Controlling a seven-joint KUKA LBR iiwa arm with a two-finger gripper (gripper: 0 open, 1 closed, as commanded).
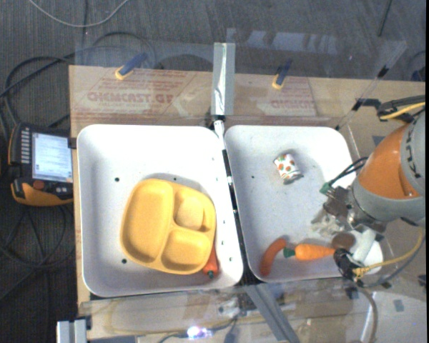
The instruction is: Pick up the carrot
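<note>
The carrot (pixel 313 252) lies flat near the front edge of the right bin (pixel 254 159). It is orange, with its green top pointing left. My gripper (pixel 339 224) hangs low over the bin's right front part, just above and to the right of the carrot's thick end. The arm's orange band (pixel 386 174) sits above it at the right. Nothing shows as held by the gripper.
A curved red-orange piece (pixel 272 254) lies just left of the carrot's green top. A small white spotted cup (pixel 288 167) lies toward the back of the right bin. The left bin (pixel 100 156) holds a yellow divided tray (pixel 168 225), with a small orange item (pixel 211 269) at its front corner.
</note>
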